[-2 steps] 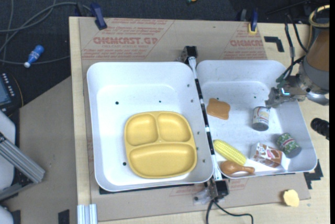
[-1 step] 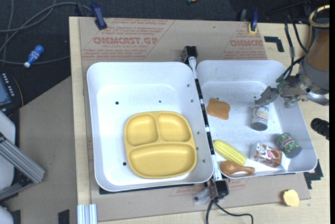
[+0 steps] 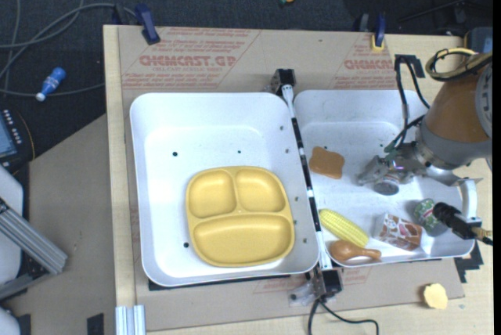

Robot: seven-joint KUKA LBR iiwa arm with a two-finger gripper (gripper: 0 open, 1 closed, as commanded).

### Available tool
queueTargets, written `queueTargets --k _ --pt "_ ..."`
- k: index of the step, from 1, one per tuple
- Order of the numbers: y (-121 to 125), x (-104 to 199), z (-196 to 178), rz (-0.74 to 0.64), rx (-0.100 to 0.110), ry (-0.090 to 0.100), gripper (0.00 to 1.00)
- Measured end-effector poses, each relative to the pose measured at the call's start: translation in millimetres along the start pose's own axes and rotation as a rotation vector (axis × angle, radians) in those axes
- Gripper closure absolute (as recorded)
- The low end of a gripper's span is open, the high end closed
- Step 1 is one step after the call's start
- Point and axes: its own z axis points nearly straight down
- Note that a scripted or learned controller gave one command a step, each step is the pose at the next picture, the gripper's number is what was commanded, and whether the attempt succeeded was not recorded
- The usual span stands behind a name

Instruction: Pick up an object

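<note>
While my claw (image 3: 385, 178) hangs low in the right bin (image 3: 352, 102), its grip unreadable to me, the toast slice (image 3: 326, 162) lies just left; descending off-centre could nudge it away or close on bare floor.

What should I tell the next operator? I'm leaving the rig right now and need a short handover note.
Pincer: low in the right bin, holding nothing I can see; finger state unclear.
Right bin: toast piece, corn cob, brown spoon-like toy, snack packet, small green item.
Left bin: yellow divided plate.
Done: nothing lifted yet.
Left: grasp one object and raise it.
</note>
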Motion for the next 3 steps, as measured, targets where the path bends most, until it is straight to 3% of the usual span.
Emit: queueTargets --k 1,2,3 --pt "14 -47 -6 -0.001 -0.003 0.009 0.0" --pt "14 -48 -16 -0.003 -0.009 -0.002 1.0" --pt "31 14 -95 -0.007 -0.018 -0.004 1.0"
